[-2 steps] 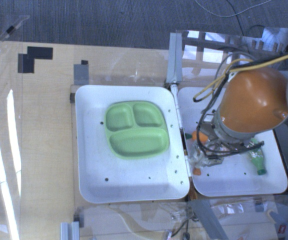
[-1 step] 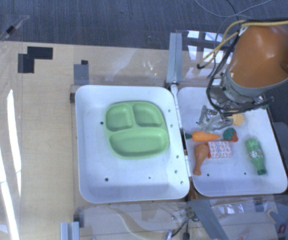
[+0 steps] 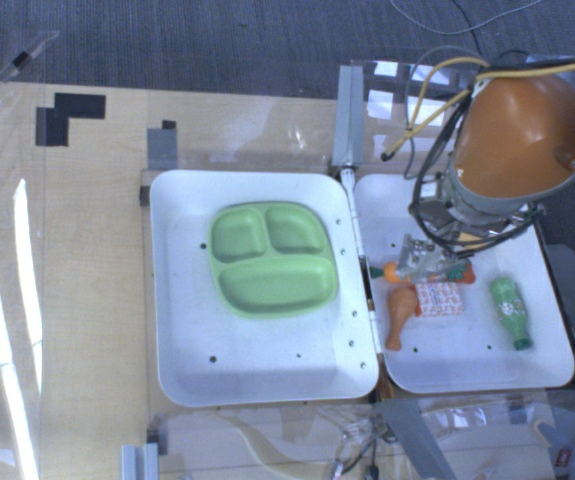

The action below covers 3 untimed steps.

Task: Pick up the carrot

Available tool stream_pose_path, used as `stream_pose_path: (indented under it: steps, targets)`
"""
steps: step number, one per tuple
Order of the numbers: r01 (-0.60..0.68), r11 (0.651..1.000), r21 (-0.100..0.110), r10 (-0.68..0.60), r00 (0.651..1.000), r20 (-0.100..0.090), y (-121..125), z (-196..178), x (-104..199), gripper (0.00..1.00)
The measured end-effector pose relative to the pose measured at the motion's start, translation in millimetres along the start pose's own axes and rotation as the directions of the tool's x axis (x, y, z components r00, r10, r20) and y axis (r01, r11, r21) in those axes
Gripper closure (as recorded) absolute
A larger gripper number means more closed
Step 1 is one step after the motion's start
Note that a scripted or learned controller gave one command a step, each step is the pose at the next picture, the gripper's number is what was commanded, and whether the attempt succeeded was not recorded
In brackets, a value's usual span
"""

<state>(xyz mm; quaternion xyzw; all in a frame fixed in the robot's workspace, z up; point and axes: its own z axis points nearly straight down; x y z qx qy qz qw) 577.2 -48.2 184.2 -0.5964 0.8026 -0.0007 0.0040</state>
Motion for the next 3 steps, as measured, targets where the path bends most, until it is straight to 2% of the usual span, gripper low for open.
stream_pose_path:
  steps: [1,2,3]
  targets:
    - [0.542,0.840,0.004,-0.542,0.840,0.002,1.1,0.1,-26.1,1.00]
    - [0.724,0.690,0.004,-0.724,0.690,0.000,33.1,-40.1,4.5,1.00]
    - [0.931,0.364,0.003,-0.931,0.364,0.003,24.0,-20.2,-45.9,1.00]
